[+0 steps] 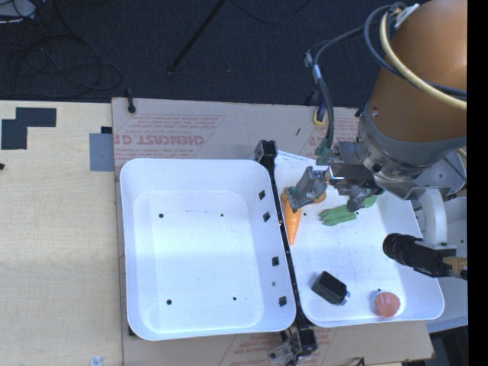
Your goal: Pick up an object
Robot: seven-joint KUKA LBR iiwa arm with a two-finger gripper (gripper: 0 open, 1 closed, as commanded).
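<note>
End effector: you see the end effector (333, 191) low over the right bin (427, 303), its two grey fingers spread apart, one finger (309, 189) by the carrot, the other (357, 198) by the green piece; nothing sits between them, so it is released.
Carrot: the orange carrot (291, 218) lies just beside the left finger, in the right bin against the black divider (280, 227) (its top end is partly covered by the finger).
Green piece: a green object (338, 215) lies just under the right finger, to the right of the carrot; you cannot tell from here whether they touch.
Black block: a small black block (330, 287) rests in the right bin, well below the carrot, towards the near wall.
Pink ball: a pinkish round object (386, 303) sits to the right of the black block, near the bin's corner.
Arm: the grey wrist and orange band (427, 48) rise to the right of and above the carrot.
Left bin: the left bin (141, 204) sits across the divider from the carrot.
Counter: both bins rest on a cardboard sheet (198, 124) on the light wooden counter (53, 265).
</note>
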